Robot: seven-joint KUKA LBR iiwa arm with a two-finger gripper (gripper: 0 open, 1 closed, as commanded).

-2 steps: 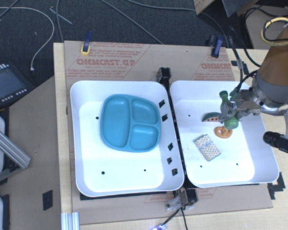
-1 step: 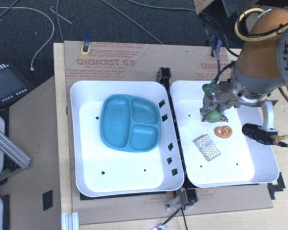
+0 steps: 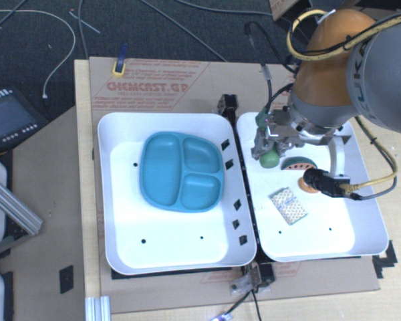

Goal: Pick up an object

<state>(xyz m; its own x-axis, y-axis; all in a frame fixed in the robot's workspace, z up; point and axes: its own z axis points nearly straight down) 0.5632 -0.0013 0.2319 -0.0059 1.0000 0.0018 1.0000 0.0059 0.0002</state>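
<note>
Green ball-like object (image 3: 269, 158), small and rounded, sits right at the tip of the pincer (image 3: 266, 154) in the right-hand white bin (image 3: 361, 236), near that bin's upper left corner. The pincer points down over it from the grey arm with its orange band (image 3: 327, 59). The metal fingers appear to sit close on either side of the green object, but the view from above is too coarse to tell whether they grip it, so the pincer's state cannot be told. Just to the right of the pincer lies a watermelon-slice toy (image 3: 299, 163), and beyond it an orange piece (image 3: 309, 183) partly under a black cable fitting (image 3: 324, 182). Below and right of the pincer rests a small patterned packet (image 3: 289, 204). Well to its left, the other bin (image 3: 120, 239) holds a blue divided plate (image 3: 182, 172). Likely risks: the round object may roll or squirt out from between the fingers as they close, or slip off during the lift if only pinched at its edge.
</note>
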